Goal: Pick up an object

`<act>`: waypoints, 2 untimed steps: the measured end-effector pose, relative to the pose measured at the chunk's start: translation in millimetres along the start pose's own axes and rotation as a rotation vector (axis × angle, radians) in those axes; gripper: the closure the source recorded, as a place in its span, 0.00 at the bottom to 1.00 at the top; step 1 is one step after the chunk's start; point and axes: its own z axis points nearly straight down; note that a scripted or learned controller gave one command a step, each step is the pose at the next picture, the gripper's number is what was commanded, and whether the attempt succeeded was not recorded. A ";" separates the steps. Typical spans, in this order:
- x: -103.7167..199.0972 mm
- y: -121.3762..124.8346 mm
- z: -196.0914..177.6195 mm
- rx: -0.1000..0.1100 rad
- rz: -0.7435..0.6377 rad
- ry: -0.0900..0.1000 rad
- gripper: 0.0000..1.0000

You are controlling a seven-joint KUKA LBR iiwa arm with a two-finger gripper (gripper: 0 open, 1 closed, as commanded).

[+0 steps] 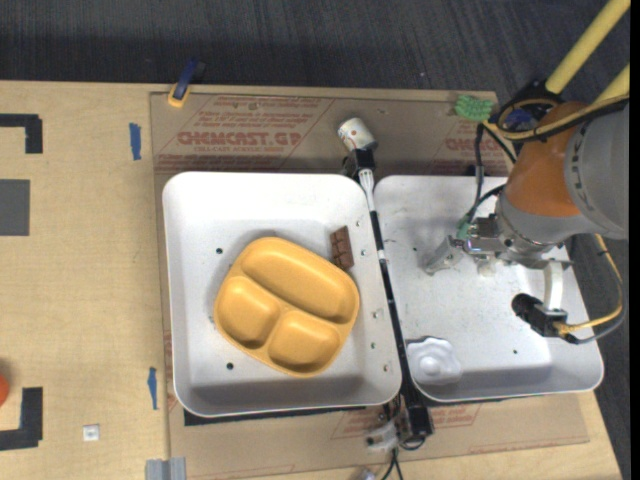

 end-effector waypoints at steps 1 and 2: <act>-2.0 20.8 -0.1 -0.003 -0.267 -0.002 0.00; -1.6 21.7 -10.7 -0.005 -0.266 -0.001 1.00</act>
